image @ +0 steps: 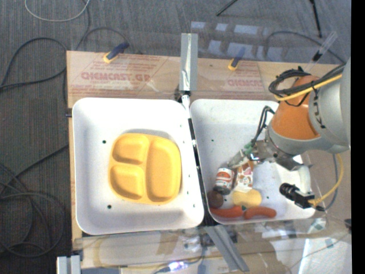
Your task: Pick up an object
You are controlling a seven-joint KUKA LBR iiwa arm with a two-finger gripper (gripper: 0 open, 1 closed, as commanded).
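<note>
In the right bin (228,121) a small pile lies near the front wall. It holds a red-and-white can (224,178), a printed carton (245,174), a pale yellow piece (247,198), a dark brown round thing (215,198) and two red sausages (230,212) (260,212). My gripper (251,153) hangs low at the back edge of this pile, right above the carton's far end. The orange wrist band (293,121) and grey arm cover the bin's right side.
The left bin (91,124) holds a yellow three-compartment tray (146,167). A raised divider (193,153) separates the two bins. A black cable connector (293,193) dangles over the right bin's front right corner. Cables lie on the carpet to the left.
</note>
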